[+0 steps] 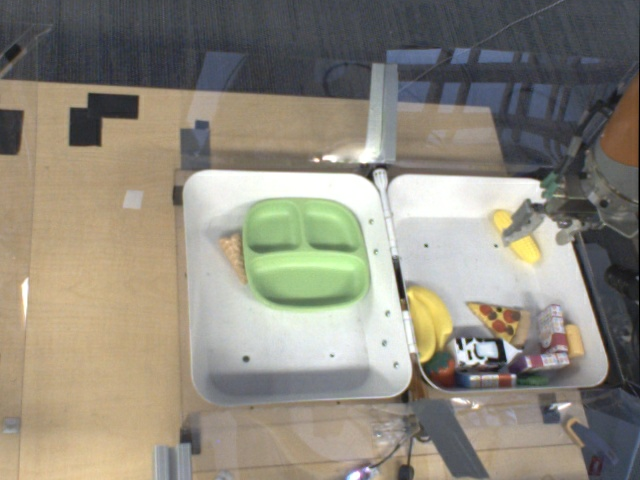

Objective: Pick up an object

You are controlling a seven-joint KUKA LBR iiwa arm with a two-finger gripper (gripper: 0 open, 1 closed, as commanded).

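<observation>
My gripper (542,228) hangs over the far right part of the right bin (440,208), and its two fingers stand apart, so it is open. The left finger (519,223) lies across a small yellow object (524,248) resting on the bin floor; the other finger is to that object's right. Nothing is lifted. Along the bin's near edge lie a larger yellow fruit (430,320), a pizza slice toy (497,317), a black and white toy (478,351) and a small can (553,330).
The left bin (215,358) holds a green divided plate (305,251) with a tan waffle-like piece (233,256) tucked at its left side. A metal divider (392,258) separates the bins. The arm's body (615,158) stands at the right edge.
</observation>
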